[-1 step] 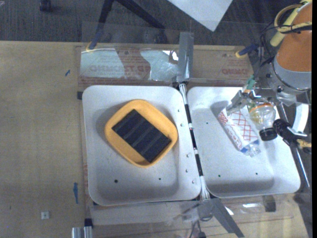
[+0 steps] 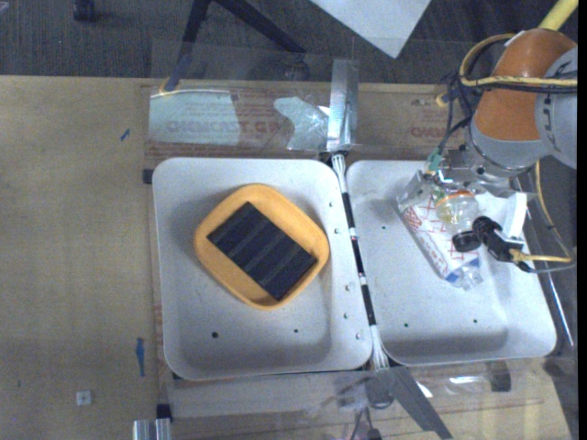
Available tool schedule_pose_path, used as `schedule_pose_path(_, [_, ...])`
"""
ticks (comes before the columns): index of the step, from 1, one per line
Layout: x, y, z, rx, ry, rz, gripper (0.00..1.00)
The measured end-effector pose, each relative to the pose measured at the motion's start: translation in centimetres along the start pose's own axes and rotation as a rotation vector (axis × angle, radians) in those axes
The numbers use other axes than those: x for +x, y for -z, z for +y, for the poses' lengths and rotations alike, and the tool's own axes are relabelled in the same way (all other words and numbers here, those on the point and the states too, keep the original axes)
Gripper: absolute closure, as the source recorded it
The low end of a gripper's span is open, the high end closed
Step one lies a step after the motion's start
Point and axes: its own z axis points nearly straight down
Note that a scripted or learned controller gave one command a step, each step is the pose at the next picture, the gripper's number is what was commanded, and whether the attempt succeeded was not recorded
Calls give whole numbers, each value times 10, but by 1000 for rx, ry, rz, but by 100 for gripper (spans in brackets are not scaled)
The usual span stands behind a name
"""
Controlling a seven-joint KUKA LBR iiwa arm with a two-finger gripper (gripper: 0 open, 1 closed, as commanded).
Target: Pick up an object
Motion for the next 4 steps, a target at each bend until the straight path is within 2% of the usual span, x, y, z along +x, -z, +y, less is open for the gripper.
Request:
schedule_pose_path(1, [-3, -56, 18, -4, 33, -1, 0])
schedule_pose_path(2, [-30, -61, -28, -20, 167, -4, 0])
schedule_pose_path(3, [-30, -59, -20, -5, 448, -3, 0])
schedule_pose_path(4, [-32, -49, -19, -10, 442, -4, 100])
